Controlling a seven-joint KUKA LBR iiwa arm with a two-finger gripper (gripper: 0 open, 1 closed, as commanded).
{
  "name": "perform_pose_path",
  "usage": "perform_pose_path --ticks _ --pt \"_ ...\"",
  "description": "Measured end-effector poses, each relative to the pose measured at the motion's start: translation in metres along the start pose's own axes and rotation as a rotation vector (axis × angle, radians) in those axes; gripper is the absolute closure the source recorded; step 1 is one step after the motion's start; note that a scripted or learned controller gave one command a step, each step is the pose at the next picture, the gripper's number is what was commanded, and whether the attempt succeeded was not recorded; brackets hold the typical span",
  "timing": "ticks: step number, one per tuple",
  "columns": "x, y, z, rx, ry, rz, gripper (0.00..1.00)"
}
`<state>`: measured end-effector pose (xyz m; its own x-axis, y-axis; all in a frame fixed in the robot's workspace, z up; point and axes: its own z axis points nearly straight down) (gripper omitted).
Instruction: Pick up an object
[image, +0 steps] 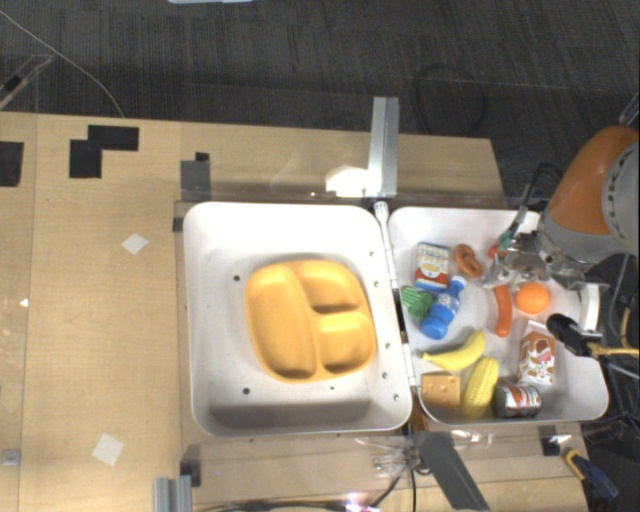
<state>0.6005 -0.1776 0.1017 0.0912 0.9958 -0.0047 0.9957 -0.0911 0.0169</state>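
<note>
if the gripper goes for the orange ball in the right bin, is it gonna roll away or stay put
The orange ball looks round and smooth, so a nudge would probably set it rolling. It lies beside the red-orange stick, which may check it on that side. It looks like a light plastic toy, so it may slip out unless the gripper closes around its middle.

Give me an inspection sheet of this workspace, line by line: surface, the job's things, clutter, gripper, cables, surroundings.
Surface: wooden bench bearing two white bins side by side.
Job's things: right bin holds toy food: banana, corn cob, orange ball, blue bottle, small carton, can.
Clutter: left bin holds a yellow divided tray.
Gripper: gripper over the right bin's far right part; finger state unclear.
Cables: thin wires at the bench's near edge.
Surroundings: dark carpet beyond the bench; black marks on the wood.
</note>
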Motion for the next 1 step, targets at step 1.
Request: perform_pose_path --ticks 1 --pt "0.0057 0.015 -0.086 0.009 0.003 0.269 1.0"
